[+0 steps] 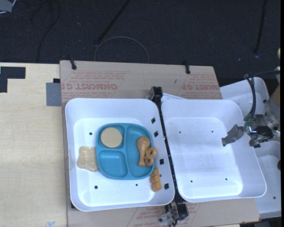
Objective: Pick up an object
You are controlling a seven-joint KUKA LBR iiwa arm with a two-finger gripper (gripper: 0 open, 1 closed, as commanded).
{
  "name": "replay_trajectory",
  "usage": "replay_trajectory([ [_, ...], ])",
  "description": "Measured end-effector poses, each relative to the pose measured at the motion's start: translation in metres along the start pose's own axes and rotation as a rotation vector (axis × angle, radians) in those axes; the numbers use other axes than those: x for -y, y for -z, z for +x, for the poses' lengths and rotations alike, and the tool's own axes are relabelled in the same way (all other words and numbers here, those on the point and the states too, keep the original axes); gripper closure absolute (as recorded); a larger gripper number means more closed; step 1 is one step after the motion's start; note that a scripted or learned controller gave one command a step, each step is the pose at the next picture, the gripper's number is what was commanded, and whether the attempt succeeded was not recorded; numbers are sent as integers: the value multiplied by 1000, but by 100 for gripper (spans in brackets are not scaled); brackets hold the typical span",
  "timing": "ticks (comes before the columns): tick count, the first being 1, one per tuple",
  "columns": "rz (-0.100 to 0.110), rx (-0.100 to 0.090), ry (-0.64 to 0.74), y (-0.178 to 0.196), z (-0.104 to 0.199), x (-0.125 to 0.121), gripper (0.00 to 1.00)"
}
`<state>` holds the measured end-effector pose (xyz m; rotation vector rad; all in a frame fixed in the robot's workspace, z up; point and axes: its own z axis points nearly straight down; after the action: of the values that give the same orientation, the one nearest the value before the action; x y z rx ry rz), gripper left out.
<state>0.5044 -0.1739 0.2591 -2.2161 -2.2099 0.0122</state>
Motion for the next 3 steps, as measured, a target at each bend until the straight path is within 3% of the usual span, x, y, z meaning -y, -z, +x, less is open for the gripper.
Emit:
replay_trajectory([
  [1, -11, 2, 3, 6, 0, -2, 0],
  [3, -4, 0, 2, -100, 1, 2, 0],
])
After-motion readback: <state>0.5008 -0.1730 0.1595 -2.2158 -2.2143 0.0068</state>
